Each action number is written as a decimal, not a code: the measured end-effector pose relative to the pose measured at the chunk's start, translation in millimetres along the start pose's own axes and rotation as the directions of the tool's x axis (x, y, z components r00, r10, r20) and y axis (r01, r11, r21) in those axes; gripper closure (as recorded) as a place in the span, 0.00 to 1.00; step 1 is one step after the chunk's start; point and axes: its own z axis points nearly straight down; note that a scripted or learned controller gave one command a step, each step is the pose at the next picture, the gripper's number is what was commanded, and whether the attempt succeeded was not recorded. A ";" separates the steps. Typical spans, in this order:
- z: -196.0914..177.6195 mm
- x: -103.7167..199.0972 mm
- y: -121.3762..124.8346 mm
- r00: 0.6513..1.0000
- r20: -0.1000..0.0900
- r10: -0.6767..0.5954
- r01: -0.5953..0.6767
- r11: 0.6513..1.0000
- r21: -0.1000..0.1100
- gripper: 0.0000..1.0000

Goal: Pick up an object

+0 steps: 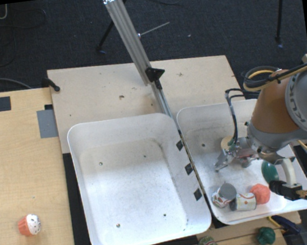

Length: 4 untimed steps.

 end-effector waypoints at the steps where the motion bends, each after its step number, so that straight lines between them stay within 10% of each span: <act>1: -10.9 -1.6 -0.8 1.000 -0.001 0.006 -0.006 1.000 0.002 1.00; 4: -145.6 -3.7 18.9 1.000 0.001 -0.002 0.002 1.000 -0.004 1.00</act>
